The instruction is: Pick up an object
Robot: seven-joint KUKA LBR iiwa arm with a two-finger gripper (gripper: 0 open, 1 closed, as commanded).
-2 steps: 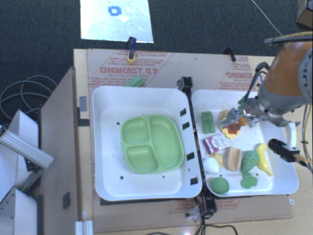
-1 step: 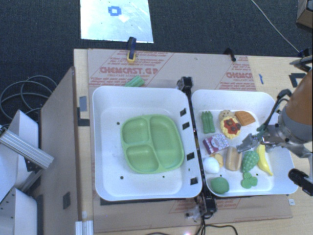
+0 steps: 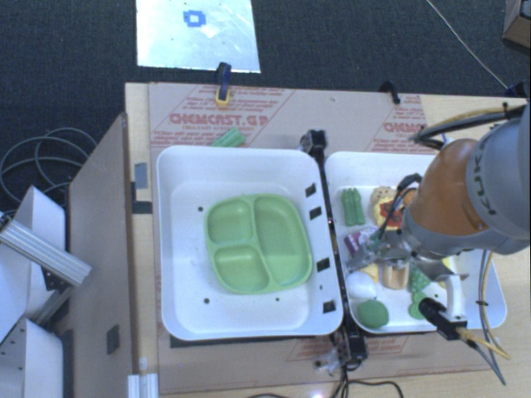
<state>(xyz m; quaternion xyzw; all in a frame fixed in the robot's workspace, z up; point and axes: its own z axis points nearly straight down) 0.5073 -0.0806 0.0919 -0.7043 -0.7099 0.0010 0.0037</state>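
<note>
The right bin (image 3: 338, 170) holds several small toys: a ridged green piece (image 3: 353, 206), a yellow figure (image 3: 382, 197), a purple piece (image 3: 356, 243), a white egg-shaped object (image 3: 362, 286), a round green object (image 3: 372, 313) and a green piece (image 3: 417, 283). The arm's orange-banded wrist (image 3: 448, 191) hangs over the middle of this bin. My gripper (image 3: 383, 254) reaches down among the toys near the purple piece and an orange-tan object (image 3: 392, 275). The wrist hides its fingertips.
The left bin (image 3: 182, 222) holds a green divided plate (image 3: 257, 243). A black hinge strip (image 3: 326, 222) runs between the bins. A yellow-and-black clamp (image 3: 222, 85) sits at the bench's back edge, and a silvery sheet (image 3: 197, 23) lies beyond it.
</note>
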